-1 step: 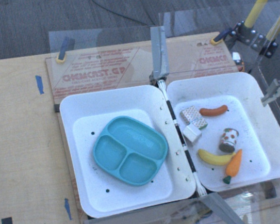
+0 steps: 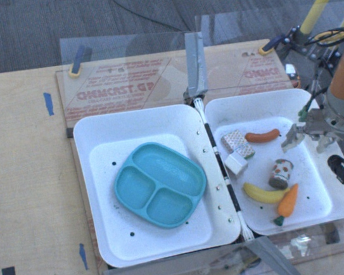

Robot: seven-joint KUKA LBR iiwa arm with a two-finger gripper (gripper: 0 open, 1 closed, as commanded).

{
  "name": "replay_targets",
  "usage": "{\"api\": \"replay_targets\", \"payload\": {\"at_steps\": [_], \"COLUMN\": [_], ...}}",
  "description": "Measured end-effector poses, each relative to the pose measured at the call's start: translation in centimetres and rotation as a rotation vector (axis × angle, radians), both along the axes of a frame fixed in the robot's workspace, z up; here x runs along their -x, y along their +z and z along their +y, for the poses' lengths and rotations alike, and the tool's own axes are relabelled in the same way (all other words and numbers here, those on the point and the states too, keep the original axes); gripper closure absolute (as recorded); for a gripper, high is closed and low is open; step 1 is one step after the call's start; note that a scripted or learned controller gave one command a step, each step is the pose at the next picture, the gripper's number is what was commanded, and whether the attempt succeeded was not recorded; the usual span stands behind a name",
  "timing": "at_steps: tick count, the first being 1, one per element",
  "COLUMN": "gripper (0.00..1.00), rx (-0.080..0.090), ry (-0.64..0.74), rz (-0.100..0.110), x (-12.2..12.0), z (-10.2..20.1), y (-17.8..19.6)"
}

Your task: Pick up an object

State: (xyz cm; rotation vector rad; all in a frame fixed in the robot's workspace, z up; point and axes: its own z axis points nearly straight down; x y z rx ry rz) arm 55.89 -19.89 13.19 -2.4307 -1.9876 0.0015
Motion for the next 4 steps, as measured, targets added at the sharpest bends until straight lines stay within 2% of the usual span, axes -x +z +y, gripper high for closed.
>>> {"api": "replay_targets", "payload": {"at_steps": [1,2,3,4], "gripper": [0.00,0.00,0.00,1.00], "rx": [0.003,0.003,0.001,0.004], "ry": [0.163,0.164,0.262,0.255], "rz": [-0.007,-0.007,-0.010,-0.017], "x": [0.8,0.9,5.1,4.9], "z": [3.0,3.0,8.4,8.0], "y": [-4.4,-4.4,-4.3,-3.2]}}
